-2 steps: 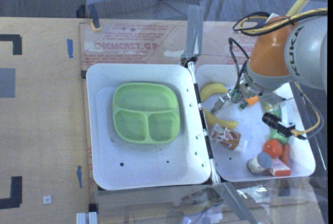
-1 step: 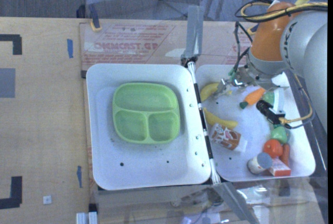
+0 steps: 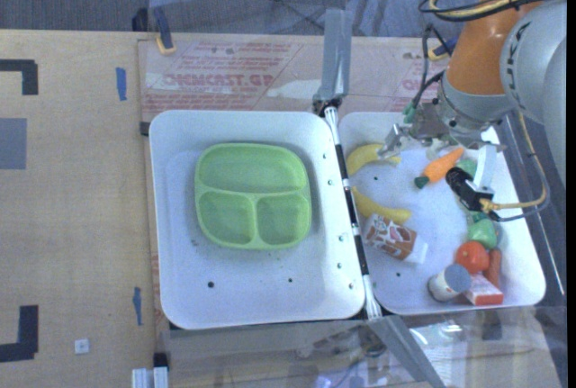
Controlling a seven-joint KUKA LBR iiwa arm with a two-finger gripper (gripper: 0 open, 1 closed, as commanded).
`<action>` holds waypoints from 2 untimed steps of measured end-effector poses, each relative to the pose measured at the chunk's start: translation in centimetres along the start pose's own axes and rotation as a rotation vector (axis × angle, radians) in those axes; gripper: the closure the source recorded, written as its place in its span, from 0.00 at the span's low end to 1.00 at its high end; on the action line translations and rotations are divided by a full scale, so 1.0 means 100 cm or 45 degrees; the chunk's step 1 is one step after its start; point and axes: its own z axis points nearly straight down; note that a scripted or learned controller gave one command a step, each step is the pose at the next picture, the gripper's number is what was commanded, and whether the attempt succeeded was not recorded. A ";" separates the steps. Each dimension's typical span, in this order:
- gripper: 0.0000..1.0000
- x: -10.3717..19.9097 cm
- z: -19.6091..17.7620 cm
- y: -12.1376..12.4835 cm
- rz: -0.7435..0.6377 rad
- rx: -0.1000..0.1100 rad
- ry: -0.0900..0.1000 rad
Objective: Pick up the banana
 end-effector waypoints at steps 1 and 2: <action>0.00 0.004 0.043 0.026 -0.353 0.002 -0.003; 1.00 0.005 0.034 0.025 -0.355 0.008 -0.001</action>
